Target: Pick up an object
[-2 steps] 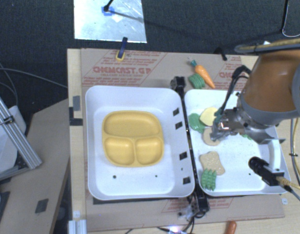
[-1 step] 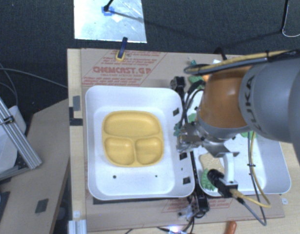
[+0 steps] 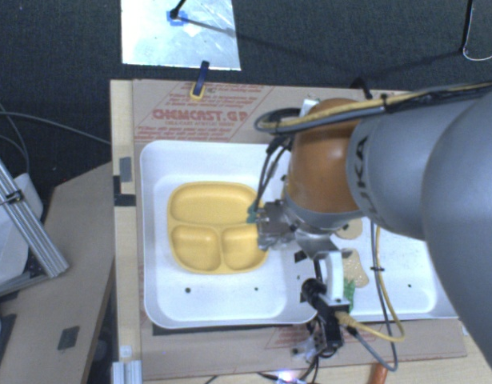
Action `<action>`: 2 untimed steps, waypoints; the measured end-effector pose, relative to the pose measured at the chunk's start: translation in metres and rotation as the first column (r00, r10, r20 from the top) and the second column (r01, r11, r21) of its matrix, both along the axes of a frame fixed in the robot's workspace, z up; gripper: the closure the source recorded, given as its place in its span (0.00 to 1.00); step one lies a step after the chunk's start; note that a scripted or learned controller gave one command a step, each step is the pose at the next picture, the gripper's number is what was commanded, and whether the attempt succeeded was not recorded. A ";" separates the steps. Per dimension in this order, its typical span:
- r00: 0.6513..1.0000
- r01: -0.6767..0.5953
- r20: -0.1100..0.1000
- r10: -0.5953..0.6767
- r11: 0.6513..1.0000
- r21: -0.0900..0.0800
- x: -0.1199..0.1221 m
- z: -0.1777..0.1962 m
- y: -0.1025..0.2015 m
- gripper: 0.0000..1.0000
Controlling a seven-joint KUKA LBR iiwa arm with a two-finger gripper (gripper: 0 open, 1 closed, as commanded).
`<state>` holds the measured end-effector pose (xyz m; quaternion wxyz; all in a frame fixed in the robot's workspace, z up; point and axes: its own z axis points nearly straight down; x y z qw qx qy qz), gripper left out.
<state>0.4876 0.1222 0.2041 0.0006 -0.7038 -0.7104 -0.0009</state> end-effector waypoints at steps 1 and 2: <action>1.000 0.013 0.004 -0.013 1.000 -0.004 0.060 -0.021 -0.070 1.00; 1.000 0.006 -0.003 -0.006 1.000 -0.001 0.028 -0.020 -0.054 1.00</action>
